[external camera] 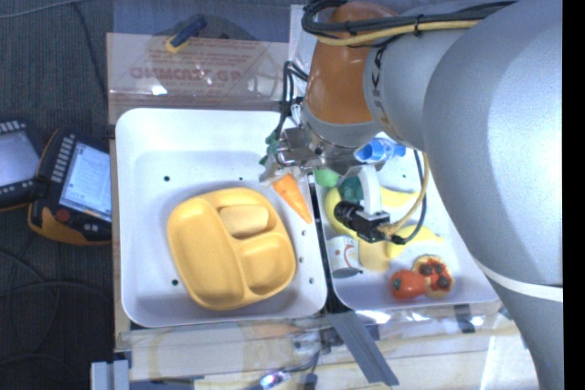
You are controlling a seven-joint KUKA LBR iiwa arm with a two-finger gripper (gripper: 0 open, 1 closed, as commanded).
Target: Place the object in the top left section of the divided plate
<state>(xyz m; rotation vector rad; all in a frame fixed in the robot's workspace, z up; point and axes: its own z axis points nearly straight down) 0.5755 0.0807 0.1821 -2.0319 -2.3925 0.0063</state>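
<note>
2 bins sit side by side, and the arm's wrist hangs over the wall between them. Just below the gripper [291, 162] you can see an orange carrot [292, 196], lying at a slant by the left bin's [146, 142] right wall, its thick end up toward the tool. You cannot tell from this view whether the carrot is held or merely lies beneath, and the tool's opening is hidden by the wrist. The yellow divided plate [230, 247] rests just left of the carrot, with 3 sections; 1 small section [247, 217] at its upper right is nearest.

Before you travel, confirm the grip with a slight lift. Then carry the carrot left across the plate's ridge toward the top left section [196, 242], keep it low, and release only when it is fully inside the rim.
</note>
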